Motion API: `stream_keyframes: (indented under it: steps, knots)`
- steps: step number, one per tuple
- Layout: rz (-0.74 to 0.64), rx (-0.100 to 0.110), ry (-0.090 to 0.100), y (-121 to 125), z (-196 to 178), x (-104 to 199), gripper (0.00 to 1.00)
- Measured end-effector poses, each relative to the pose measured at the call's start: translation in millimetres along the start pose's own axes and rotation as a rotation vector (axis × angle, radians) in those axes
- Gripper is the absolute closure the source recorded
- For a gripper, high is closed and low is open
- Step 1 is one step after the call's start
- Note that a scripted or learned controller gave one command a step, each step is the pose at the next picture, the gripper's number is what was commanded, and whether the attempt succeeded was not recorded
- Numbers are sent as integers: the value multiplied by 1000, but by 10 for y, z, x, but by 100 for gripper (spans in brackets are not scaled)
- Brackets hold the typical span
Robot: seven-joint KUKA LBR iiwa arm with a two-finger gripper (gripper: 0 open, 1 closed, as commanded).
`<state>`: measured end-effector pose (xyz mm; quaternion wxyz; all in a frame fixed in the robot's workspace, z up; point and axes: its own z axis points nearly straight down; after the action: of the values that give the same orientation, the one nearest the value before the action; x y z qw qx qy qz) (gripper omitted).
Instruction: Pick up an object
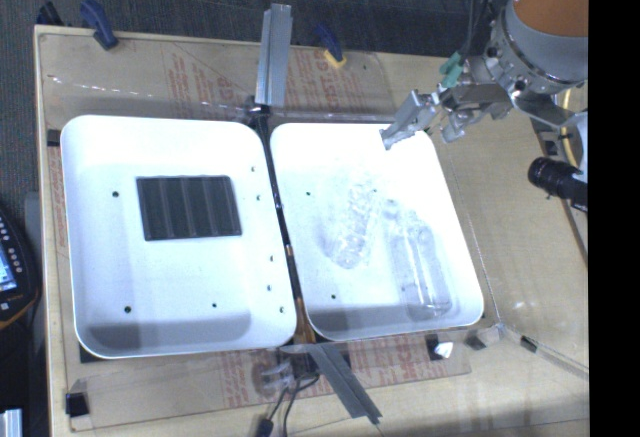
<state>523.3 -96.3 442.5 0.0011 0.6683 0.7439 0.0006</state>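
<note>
robot lab, clamped bench [520, 255], white bins [90, 140]

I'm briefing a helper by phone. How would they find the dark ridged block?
Take the left bin of the two white ones. The block lies flat in its upper middle: a dark grey ribbed rectangle, unlike the clear plastic items in the right bin.

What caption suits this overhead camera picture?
Robot gripper poised above right bin holding clear plastic items.

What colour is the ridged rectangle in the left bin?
Dark grey, nearly black. The ridged rectangle shows best in the camera view.
</note>
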Motion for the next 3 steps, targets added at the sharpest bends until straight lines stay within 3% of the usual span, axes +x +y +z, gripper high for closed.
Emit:
stream_keyframes:
  steps: [1,2,3]
  knots:
    - [371,8,-1,-232,1409,674,0]
    - [490,6,-1,-219,1512,209,0]
    - [338,4,0,-47,1517,-388,0]
